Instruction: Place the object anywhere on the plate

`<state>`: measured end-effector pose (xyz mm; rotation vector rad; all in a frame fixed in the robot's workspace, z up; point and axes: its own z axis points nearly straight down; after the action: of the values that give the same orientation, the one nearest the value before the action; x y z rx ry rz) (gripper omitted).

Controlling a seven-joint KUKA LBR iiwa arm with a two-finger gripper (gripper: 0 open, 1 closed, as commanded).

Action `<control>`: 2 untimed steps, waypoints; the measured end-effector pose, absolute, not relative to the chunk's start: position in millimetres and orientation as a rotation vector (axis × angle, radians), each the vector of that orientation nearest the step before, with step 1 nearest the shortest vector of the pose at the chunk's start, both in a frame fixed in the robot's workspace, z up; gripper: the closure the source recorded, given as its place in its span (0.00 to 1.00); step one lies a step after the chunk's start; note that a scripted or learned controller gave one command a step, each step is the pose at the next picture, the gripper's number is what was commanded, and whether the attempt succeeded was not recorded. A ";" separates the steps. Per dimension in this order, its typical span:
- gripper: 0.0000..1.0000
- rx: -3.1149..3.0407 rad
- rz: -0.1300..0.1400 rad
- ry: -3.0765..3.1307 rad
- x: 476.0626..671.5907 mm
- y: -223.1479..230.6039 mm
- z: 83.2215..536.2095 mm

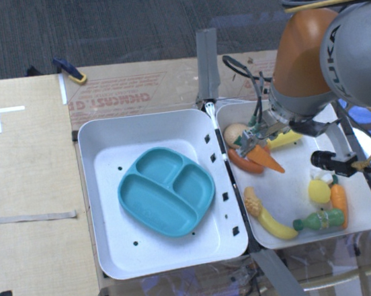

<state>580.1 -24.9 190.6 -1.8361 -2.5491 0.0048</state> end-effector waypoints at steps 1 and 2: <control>1.00 -1.873 0.002 -2.522 570.7 63.4 191.2; 1.00 -1.843 0.004 -2.545 620.5 106.4 232.6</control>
<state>620.5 106.4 232.6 -1.8433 -2.5454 0.0038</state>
